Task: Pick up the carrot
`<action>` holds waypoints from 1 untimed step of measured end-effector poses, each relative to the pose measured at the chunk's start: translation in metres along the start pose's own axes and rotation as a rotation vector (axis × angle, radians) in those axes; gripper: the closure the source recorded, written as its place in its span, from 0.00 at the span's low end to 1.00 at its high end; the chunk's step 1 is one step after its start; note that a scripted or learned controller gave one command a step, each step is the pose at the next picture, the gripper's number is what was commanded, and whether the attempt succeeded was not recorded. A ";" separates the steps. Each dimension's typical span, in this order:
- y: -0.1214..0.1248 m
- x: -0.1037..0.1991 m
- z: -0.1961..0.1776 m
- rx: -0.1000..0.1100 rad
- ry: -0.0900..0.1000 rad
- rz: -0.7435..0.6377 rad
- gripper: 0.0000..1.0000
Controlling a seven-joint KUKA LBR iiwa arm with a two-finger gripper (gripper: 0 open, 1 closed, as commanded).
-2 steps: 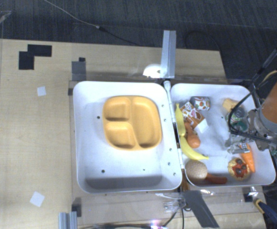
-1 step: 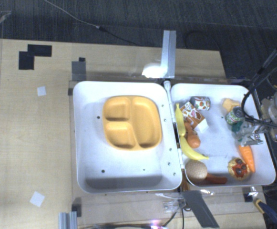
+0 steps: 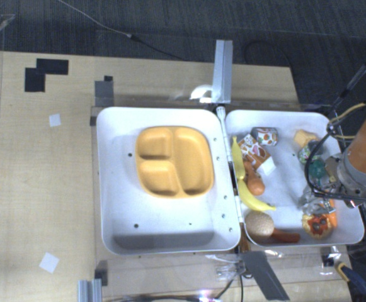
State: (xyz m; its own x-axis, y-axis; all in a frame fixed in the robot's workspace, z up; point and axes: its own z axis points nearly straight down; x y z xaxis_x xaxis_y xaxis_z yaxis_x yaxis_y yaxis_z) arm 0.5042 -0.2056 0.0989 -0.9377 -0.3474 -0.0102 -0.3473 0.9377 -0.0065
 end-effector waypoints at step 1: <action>-0.001 -0.003 -0.037 -0.001 0.000 -0.484 1.00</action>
State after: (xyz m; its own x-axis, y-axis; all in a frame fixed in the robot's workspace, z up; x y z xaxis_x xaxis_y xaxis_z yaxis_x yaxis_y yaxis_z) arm 0.5073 -0.2058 0.1354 -0.6684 -0.7438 -0.0066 -0.7438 0.6684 -0.0094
